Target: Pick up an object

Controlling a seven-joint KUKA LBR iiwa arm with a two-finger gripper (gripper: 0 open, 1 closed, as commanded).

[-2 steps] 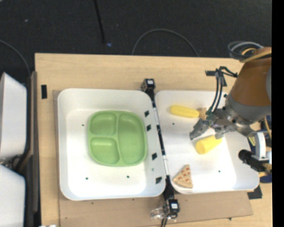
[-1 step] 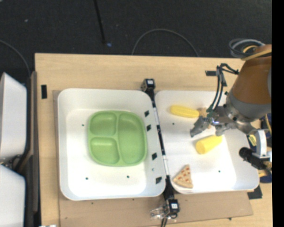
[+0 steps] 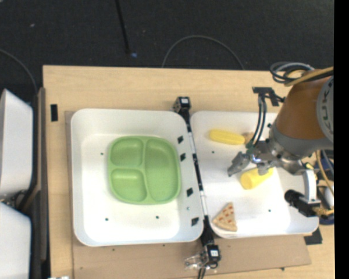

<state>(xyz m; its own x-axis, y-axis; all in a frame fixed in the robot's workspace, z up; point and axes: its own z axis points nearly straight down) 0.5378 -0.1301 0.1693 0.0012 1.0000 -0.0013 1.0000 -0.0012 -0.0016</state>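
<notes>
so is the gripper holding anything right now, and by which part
Cannot be told. The gripper is right at the yellow block in the right bin, but no object shows between its fingers.

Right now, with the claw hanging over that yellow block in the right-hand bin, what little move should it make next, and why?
Probably a short drop straight down. The gripper sits just above and left of the yellow block in the right bin, and nothing shows between its fingers. The corn cob and pizza slice lie apart from it, so lowering onto the block looks like the nearest pick.
</notes>
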